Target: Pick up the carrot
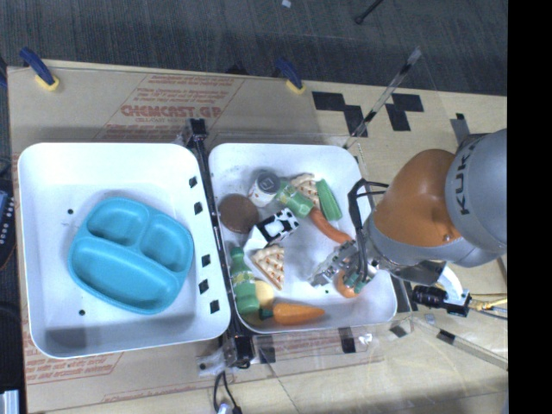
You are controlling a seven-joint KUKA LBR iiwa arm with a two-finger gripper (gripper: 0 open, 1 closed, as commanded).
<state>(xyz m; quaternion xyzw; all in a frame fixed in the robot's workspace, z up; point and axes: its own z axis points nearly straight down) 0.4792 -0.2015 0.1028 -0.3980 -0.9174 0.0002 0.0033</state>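
A long orange carrot (296,314) lies along the front wall of the right bin (285,154). A second, thinner orange piece with a green top (327,222) lies slanted near the bin's middle right. My gripper (343,270) is down inside the bin at its front right, just right of the carrot's tip and below the thinner orange piece. A small orange bit (348,286) shows right under the gripper; whether it is held cannot be made out.
The right bin also holds a brown round piece (236,211), a grey can (265,183), a waffle-like wedge (270,266), a black-and-white item (278,226) and green pieces (245,291). A blue divided plate (129,254) sits in the left bin (43,231).
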